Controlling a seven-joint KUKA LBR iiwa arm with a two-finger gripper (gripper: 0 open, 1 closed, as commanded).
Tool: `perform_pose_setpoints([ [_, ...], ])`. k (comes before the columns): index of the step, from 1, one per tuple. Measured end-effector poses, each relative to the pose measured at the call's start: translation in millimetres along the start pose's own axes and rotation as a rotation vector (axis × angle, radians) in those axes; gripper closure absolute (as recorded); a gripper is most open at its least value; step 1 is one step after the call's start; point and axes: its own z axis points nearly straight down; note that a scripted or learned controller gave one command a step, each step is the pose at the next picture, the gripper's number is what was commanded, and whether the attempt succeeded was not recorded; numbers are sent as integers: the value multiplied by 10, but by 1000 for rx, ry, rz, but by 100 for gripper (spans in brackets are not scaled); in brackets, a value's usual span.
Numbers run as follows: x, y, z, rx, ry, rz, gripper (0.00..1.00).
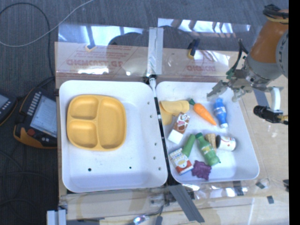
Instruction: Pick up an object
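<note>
My gripper hangs over the back right corner of the right bin, open, with nothing between its fingers. Just below it lies a blue bottle with a white cap end, and an orange carrot lies to the bottle's left. Further into the bin are a yellow soft piece, a small red and white carton, a white block, a green bottle, a green stick-like item, a white can on its side, a second carton and purple grapes.
The left bin holds a yellow divided plate. A ridge separates the two bins. A teach pendant lies on the floor at the left. Clear shields stand behind the bins.
</note>
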Motion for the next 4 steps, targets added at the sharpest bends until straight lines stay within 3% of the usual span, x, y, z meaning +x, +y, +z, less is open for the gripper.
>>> perform_pose_setpoints([
  [1,108,-113,717,-34,-10,-57,0],
  [2,260,282,159,-1,-3,-205,0],
  [3,326,-111,950,-5,0,-281,0],
  [4,333,-112,871,-4,1,-281,100],
])
